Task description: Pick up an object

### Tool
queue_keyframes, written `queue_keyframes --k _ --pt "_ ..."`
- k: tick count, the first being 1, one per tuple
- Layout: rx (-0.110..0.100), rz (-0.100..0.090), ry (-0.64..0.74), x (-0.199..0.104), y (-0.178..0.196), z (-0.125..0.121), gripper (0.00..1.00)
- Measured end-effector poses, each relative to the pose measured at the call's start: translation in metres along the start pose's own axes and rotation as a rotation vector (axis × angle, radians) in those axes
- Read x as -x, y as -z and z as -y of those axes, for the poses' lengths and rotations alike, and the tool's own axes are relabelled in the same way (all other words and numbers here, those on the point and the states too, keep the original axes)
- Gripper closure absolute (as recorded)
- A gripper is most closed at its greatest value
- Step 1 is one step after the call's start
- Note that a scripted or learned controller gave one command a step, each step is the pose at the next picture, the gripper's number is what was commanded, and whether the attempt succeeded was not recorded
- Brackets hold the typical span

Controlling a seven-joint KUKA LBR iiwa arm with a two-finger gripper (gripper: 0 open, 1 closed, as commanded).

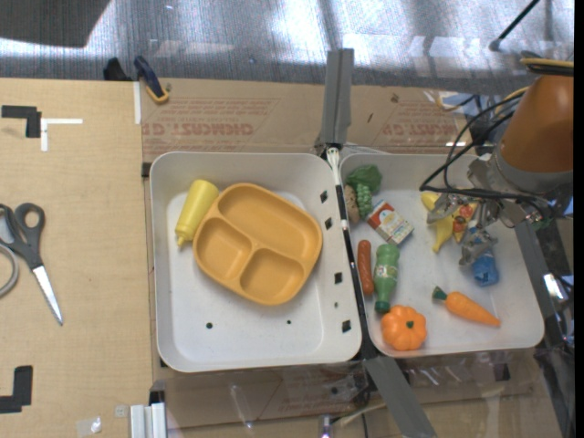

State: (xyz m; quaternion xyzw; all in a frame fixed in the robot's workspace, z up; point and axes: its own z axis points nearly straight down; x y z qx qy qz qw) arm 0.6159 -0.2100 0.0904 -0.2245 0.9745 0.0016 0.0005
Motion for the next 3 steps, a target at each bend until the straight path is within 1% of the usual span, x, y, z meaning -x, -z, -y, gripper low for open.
queue_keyframes --k 1,2,3 --pt "0.000 0.004 -0.002 0.001 0.008 0.000 1.00" --pt "-0.002 0.001 0.008 0.011 0.125 -0.071 1.00" --pt "-0.001 0.000 0.040 0.076 0.146 -0.095 1.00"
